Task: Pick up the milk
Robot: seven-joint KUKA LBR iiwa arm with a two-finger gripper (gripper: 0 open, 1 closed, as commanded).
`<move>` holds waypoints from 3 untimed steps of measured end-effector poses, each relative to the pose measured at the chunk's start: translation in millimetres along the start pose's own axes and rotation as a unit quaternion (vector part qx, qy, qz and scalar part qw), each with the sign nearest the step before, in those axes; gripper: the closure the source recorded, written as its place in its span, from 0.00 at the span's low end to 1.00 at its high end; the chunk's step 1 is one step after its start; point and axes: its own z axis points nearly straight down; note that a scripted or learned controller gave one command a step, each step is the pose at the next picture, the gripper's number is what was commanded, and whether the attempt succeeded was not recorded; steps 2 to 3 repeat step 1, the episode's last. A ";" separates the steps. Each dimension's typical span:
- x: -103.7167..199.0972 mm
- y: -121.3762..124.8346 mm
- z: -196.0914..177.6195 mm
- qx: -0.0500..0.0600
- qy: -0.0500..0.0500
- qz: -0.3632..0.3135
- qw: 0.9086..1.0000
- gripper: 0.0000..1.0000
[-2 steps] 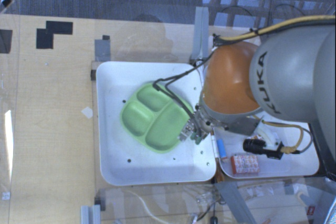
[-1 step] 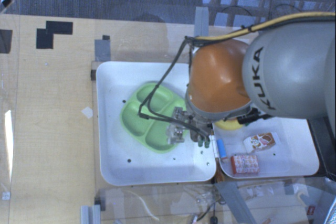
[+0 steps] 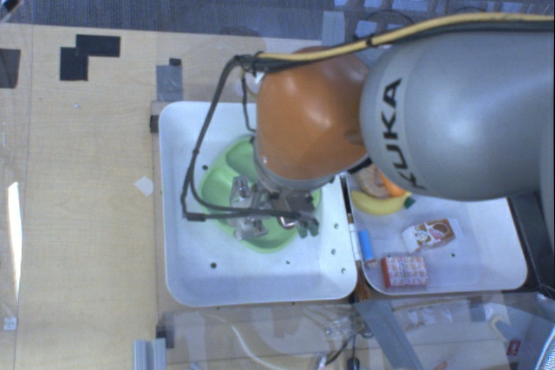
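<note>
Red packet [image 3: 405,270]: lies at the near edge of the right bin [image 3: 486,277]; its print is too small to read.
Milk [image 3: 430,235]: small carton just beyond the red packet, lying flat in the right bin, apart from the claw.
Banana [image 3: 379,204]: yellow, beyond the red packet, by the bin's left wall.
Claw [image 3: 269,217]: over the green bowl [image 3: 227,178] in the left bin [image 3: 191,273]; whether released or clenched cannot be told.
Arm [image 3: 451,108]: grey, lettered "KUKA", orange band.
</note>
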 end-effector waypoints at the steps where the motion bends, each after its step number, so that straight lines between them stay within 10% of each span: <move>1: -24.9 16.0 34.0 -0.001 0.000 -0.300 0.954 1.00; 3: -24.9 16.0 34.0 -0.001 0.000 -0.300 0.954 1.00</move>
